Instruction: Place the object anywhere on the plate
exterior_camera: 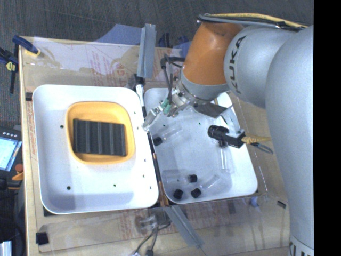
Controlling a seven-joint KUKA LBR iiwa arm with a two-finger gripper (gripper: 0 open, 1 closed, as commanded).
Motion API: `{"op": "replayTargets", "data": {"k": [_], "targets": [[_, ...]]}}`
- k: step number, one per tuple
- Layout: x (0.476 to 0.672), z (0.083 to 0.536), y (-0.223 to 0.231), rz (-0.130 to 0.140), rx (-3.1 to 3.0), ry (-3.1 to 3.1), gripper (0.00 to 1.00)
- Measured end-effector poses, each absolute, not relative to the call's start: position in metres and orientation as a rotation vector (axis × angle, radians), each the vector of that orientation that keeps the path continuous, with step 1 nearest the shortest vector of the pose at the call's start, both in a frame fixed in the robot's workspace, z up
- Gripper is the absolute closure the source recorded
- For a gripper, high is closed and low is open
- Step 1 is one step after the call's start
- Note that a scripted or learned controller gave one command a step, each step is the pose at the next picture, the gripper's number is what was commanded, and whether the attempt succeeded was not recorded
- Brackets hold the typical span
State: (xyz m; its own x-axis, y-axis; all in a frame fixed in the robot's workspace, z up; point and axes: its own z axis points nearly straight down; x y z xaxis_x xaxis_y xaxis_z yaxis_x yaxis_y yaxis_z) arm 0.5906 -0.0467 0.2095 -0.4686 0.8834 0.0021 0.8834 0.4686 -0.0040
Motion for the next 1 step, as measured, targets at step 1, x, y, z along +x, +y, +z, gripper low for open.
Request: {"op": "replayTargets", "data": {"k": [1], "targets": [[0.6111, 0.1913, 0.0128, 0.003, -1.625, -2.689, 0.0]]}}
